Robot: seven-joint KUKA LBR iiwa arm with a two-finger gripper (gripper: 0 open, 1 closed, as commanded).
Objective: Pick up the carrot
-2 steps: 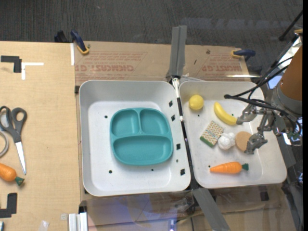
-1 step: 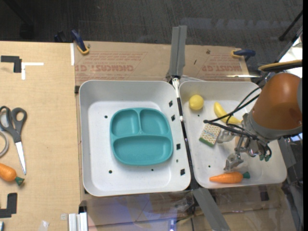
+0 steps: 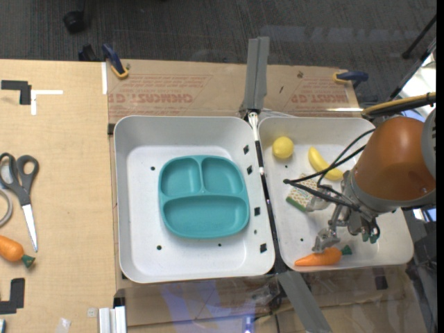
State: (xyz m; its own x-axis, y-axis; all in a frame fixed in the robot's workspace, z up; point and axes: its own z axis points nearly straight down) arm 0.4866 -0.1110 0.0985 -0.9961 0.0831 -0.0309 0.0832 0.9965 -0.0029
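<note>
Arm positioned over the right bin, jaws lowered just above the carrot.

The arm (image 3: pixel 392 161) reaches in from the right and points down into the right bin (image 3: pixel 388 252). The jaws (image 3: pixel 326 241) hang just above the carrot (image 3: pixel 319 257), which lies along the bin's near wall; their opening cannot be determined, and the carrot is not visibly gripped. A lemon (image 3: pixel 282 147) and a banana (image 3: pixel 320 162) lie farther back. The left bin (image 3: pixel 132 207) contains a teal divided plate (image 3: pixel 204 195).

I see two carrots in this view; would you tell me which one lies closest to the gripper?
The carrot in the right bin, by its front wall, just below the gripper. The other carrot lies far off on the bench, beside the scissors.
</note>
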